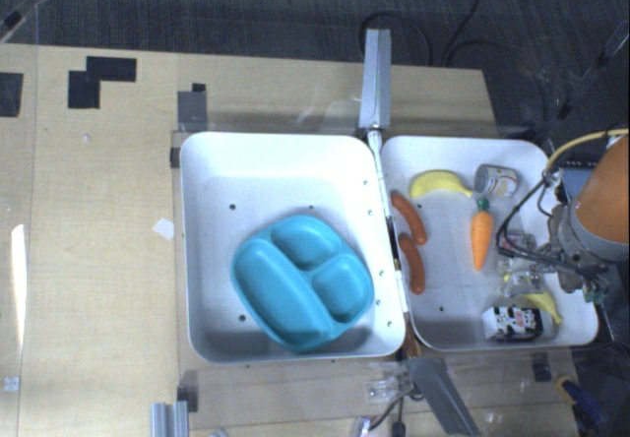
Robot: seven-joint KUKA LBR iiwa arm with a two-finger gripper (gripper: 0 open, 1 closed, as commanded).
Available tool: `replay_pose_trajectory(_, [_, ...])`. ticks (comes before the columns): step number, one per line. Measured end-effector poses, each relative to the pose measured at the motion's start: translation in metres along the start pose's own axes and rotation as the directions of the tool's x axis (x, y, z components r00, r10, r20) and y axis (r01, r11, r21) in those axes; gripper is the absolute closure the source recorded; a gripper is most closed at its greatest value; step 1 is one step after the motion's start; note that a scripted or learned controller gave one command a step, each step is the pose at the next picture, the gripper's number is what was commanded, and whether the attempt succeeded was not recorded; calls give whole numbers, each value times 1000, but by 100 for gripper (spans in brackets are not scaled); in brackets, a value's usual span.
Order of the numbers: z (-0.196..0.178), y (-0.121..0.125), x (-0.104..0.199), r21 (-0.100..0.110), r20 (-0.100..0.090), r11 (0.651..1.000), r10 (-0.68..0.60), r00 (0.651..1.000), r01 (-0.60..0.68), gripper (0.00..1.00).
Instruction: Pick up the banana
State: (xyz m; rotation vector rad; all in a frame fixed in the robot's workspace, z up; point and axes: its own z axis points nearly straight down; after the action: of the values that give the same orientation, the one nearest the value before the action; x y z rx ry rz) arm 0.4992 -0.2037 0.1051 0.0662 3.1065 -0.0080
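A yellow banana [440,185] lies near the far wall of the right bin [448,332]. A second small yellow banana-like piece [543,306] rests at that bin's near right corner, beside a black and white object [514,323]. My gripper [529,271] hangs low over the right side of this bin, just above the small yellow piece and well right of the far banana. Cables and the wrist hide its tips.
An orange carrot [479,239] and two brown sausages [406,216] [415,265] lie in the middle of the right bin. A metal cup [495,179] sits by the far banana. The left bin [202,228] holds a blue divided tray [302,280].
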Motion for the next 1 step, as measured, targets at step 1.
replay_pose_trajectory(1, [-104, 62, 9, 0, -24, 991, 134, 991, -134, 100])
